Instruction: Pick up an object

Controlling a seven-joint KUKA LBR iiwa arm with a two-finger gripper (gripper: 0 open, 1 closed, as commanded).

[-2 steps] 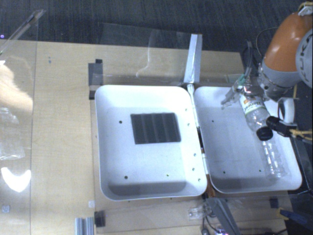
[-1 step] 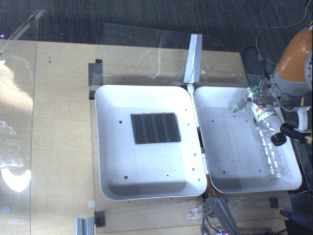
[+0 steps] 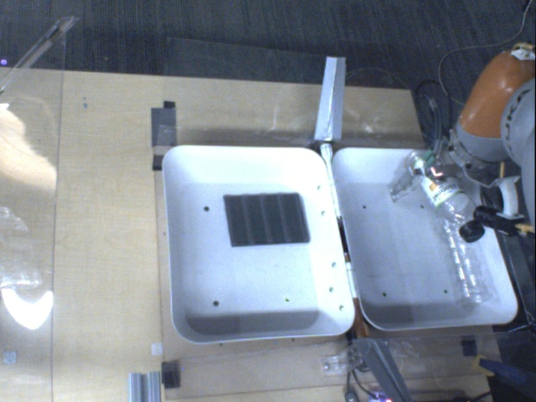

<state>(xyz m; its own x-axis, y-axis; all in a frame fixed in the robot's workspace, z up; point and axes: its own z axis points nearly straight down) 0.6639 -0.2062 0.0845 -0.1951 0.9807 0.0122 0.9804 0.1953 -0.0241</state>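
A robotics lab or test cell. A plain wooden bench bears two white bins side by side, with a metal bracket at its far edge, loose cables at the far right corner, and an industrial arm.

A clear plastic bottle lies on its side in the right-hand bin, near that bin's right wall. Its long axis runs from the bin's upper middle down toward the lower right corner, with a label in white, green and red at the upper portion. The transparent body lets the white bin floor show through, and the upper end shows crinkled, glinting plastic; which end carries the cap cannot be told.
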